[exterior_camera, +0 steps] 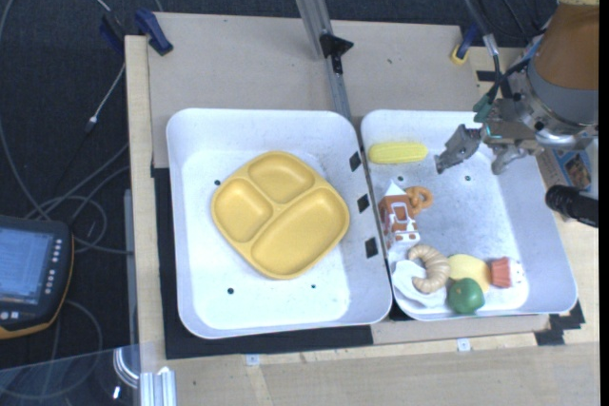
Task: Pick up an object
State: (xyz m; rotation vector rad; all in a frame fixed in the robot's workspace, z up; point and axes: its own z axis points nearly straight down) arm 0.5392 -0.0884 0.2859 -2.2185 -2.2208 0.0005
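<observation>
Pincer: hanging open over the right white bin, gripping nothing.
Yellow plastic corn cob: lying near the bin's top-left edge.

No legible text — none anywhere.

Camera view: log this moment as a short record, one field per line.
left bin: holds a yellow divided plate
right bin: holds yellow corn near its far left corner, a pretzel, a red and white toy, and along the near edge a croissant, a green ball and a small red piece
tool: open, above the far part of the right bin, nothing between its fingers
task state: no object picked up yet
</observation>
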